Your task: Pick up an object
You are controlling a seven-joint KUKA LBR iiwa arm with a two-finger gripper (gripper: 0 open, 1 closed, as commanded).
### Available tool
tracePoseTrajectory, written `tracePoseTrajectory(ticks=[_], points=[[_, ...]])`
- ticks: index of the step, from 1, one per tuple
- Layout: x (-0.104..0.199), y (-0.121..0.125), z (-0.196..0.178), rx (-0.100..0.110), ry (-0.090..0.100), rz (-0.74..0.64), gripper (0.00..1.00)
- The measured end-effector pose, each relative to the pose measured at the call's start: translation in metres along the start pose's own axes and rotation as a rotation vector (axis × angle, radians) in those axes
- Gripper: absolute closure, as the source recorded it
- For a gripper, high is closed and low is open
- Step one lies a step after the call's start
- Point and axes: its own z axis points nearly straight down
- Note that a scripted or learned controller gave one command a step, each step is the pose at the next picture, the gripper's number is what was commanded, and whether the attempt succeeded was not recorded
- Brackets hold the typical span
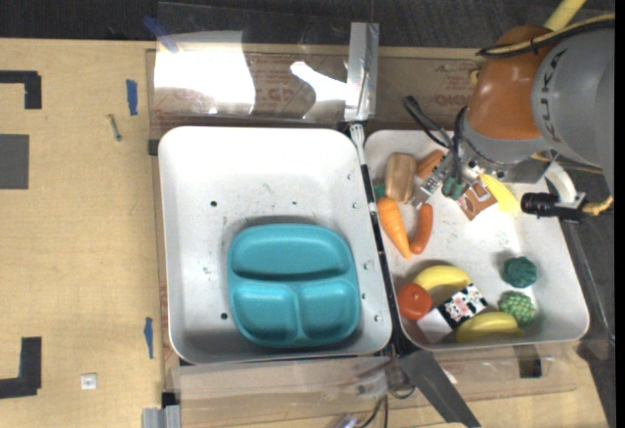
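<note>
My gripper [439,186] hangs over the upper part of the right bin [571,319], its fingers pointing down-left. Just left of it lie a tan bread piece [399,175], an orange carrot [394,226] and a red-orange chili [423,229]. A small orange piece [431,163] sits right behind the fingers. A brown block [477,205] and a yellow piece [502,195] lie under the wrist. Nothing is visibly held between the fingers.
The front of the right bin holds a yellow banana [439,278], a red tomato [414,300], a black-and-white box [460,304], a second yellow fruit [486,323] and two green vegetables [520,271]. The left bin [195,182] bears a teal divided tray [291,284].
</note>
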Motion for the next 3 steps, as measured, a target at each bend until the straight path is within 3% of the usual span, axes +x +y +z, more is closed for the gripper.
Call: tracePoseTrajectory(ticks=[1, 2, 3], points=[[0.085, 0.076, -0.089, -0.002, 0.009, 0.032, 1.00], [0.076, 0.120, -0.198, -0.003, 0.005, -0.048, 1.00], [0.070, 0.096, -0.123, 0.012, 0.017, -0.083, 1.00]])
